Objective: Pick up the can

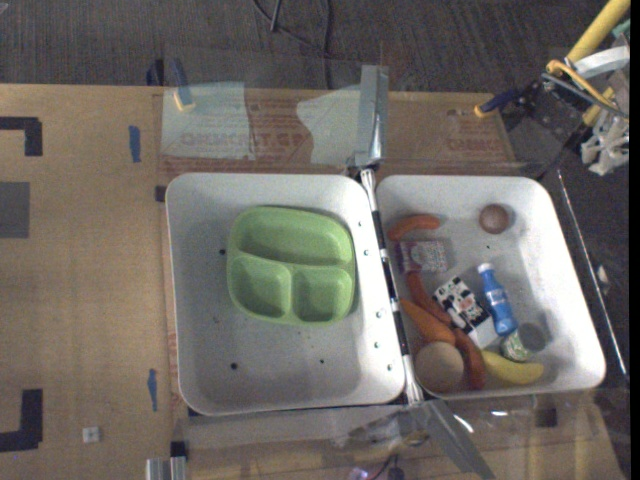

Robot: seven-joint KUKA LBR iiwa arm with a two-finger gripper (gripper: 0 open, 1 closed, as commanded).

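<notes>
Whether the fingers are spread or pressed together cannot be told from this view.

Two shallow white bins sit side by side on a tan table (pixel 80 298). The right bin (pixel 570 258) holds the clutter. The likeliest can (pixel 525 340) is a small cylinder with a grey round end and a greenish label, in the near right part of that bin. It lies just beside a yellow banana (pixel 512 370) on its near side, and a blue plastic bottle with a white cap (pixel 496 299) on its left. A brown round object (pixel 495 218) at the far side could be another tin; it is too blurred to tell.

The left bin (pixel 200 368) holds a green divided plastic tray (pixel 292 264).

To grasp well, descend straight over the can, straddling its body on the sides away from the bottle and the banana, so neither is caught.
</notes>
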